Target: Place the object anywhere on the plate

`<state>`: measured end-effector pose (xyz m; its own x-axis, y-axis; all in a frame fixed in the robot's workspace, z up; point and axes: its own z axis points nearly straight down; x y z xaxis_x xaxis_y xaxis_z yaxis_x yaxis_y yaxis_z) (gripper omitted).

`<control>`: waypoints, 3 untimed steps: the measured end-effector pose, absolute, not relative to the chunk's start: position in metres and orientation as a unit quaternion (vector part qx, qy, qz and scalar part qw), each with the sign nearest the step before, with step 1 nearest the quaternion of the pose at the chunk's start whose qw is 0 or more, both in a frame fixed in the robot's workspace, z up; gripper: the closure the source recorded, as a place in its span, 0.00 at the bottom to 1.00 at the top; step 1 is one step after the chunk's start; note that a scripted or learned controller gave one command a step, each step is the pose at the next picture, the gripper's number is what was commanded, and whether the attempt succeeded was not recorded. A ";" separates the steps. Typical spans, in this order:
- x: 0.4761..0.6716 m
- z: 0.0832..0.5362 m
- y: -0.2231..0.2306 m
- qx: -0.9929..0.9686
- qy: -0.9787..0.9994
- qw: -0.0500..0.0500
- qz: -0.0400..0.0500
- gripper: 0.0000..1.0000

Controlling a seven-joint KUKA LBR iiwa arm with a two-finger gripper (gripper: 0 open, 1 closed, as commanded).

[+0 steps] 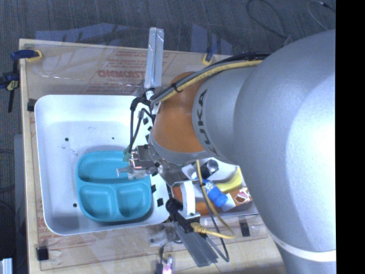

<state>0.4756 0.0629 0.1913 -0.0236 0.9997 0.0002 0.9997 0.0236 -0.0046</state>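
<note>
From the camera view above the table [85, 67], I see the grey arm [274, 124] with its orange band [177, 124] filling most of the right side and covering nearly all of the right bin. Under the wrist, in that right bin, I make out a small clutter: something yellow [231, 182], a blue piece [217, 197] and an orange-brown item [181, 194], all partly hidden by cables and brackets. A clear upright post [154, 56] stands behind the left bin [57, 130].

The blue plate [111, 190], divided into three compartments, lies in the left bin toward its near right corner. The pincer [132, 167] hangs over the plate's right edge, at the upper compartment. I cannot tell whether it is wide or narrow, nor whether anything sits in it; the object itself I cannot pick out with confidence.
</note>
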 end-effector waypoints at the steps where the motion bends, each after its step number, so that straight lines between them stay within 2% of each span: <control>1: 0.475 0.204 0.161 -0.742 -0.670 0.002 0.002 1.00; 2: 0.475 0.290 0.175 -0.785 -0.620 0.002 0.002 1.00; 3: 0.474 0.179 0.218 -0.652 -0.758 0.002 0.003 1.00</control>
